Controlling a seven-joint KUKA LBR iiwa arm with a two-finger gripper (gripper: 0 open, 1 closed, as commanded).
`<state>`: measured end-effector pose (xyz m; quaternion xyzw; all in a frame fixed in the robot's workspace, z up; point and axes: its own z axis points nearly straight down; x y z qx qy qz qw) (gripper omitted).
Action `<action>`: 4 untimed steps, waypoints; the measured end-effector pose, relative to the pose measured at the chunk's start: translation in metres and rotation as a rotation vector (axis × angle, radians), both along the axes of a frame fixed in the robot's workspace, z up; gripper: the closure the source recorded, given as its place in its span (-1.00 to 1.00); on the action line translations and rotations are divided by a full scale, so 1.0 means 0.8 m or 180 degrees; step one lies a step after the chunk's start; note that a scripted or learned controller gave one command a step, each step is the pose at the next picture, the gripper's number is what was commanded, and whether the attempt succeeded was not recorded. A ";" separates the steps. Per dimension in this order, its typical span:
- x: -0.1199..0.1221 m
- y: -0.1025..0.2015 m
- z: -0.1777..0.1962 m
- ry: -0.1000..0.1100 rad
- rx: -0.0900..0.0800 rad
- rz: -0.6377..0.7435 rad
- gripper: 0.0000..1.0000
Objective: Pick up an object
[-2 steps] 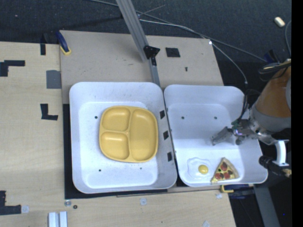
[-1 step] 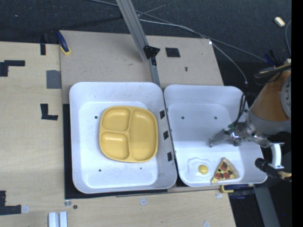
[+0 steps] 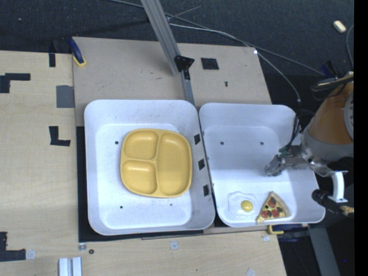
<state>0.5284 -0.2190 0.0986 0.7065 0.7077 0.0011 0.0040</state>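
jaws (image 3: 275, 168) low in right bin (image 3: 247, 119), grip state cannot tell | fried egg (image 3: 242, 204) beside pizza slice (image 3: 273, 207) near front | yellow plate (image 3: 156, 163) in left bin (image 3: 138, 111)

toy pizza slice (image 3: 272, 207) beside fried egg (image 3: 241, 203)

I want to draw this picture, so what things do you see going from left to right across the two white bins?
Yellow divided plate in the left bin → toy fried egg → toy pizza slice, both at the near edge of the right bin. The tool hangs over the right bin, above the pizza slice, so I leave it out.
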 end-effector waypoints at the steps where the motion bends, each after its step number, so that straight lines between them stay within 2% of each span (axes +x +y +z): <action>1: 0.000 -0.003 0.078 0.0012 0.0009 -0.0001 1.00; 2: -0.010 0.001 0.147 0.0012 0.0009 0.0000 1.00; 3: -0.009 0.001 0.209 0.0010 0.0007 0.0002 1.00; 4: 0.013 0.063 0.215 0.0019 0.0017 0.0018 1.00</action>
